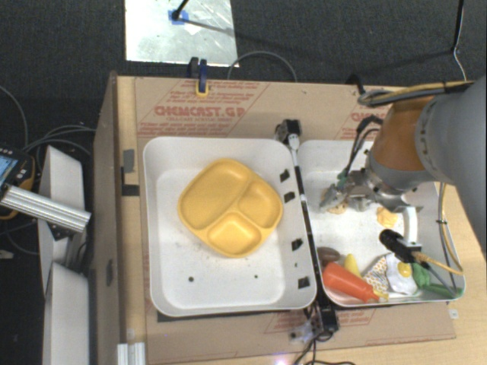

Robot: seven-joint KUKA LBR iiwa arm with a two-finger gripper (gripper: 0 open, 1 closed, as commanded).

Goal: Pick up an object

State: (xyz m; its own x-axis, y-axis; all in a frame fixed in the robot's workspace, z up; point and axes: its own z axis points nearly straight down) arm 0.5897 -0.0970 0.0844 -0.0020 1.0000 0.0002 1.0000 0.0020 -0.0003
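Note:
My gripper (339,197) is low in the upper left part of the right bin (319,162), reaching in from the right. A small tan piece (339,209) lies just under its tip. Along the bin's front edge lie an orange carrot (350,282), a dark brown item (328,255), a small yellow item (351,264), a crumpled white and yellow item (394,274) and a green item (434,284). Another yellow piece (387,218) sits just right of the gripper, partly under the wrist.
The left bin (163,280) holds a yellow divided plate (230,206) at its middle. The ridge between the two bins (298,204) runs close to the left of the gripper. Cables cross the bench's far edge.

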